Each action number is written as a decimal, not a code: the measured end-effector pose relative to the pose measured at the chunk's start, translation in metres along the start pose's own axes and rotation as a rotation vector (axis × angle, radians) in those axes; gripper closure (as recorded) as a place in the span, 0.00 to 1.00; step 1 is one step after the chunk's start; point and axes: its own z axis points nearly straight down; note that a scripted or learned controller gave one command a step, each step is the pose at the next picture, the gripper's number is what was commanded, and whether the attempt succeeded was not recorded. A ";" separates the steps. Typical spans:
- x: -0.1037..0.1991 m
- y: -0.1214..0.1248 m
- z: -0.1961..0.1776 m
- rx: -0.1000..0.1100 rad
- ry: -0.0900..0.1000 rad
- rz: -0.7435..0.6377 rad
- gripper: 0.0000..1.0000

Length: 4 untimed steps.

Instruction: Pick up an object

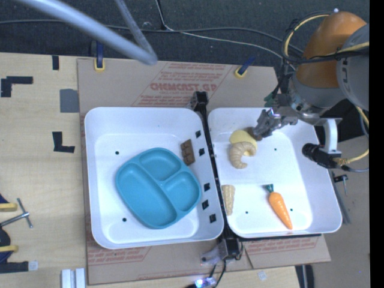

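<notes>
My gripper [261, 129] hangs over the upper part of the right bin [312, 179], its tip just right of a yellow item [242, 137]. A pale croissant [240, 154] lies directly below that yellow item. An orange carrot [279, 208] with a green top rests near the bin's lower right. A beige piece [228, 198] lies against the bin's left wall. Nothing shows between the fingers.
The left bin [102, 137] holds a blue divided plate [157, 186] and a small brown block [188, 152] near the divider. The grey arm with its orange band [327, 41] comes in from the upper right. Cables run along the bench behind the bins.
</notes>
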 end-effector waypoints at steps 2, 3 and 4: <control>0.055 0.011 -0.033 0.007 0.002 -0.004 1.00; 0.112 0.012 -0.027 0.007 0.002 -0.005 1.00; 0.161 0.015 -0.015 0.008 0.002 -0.004 1.00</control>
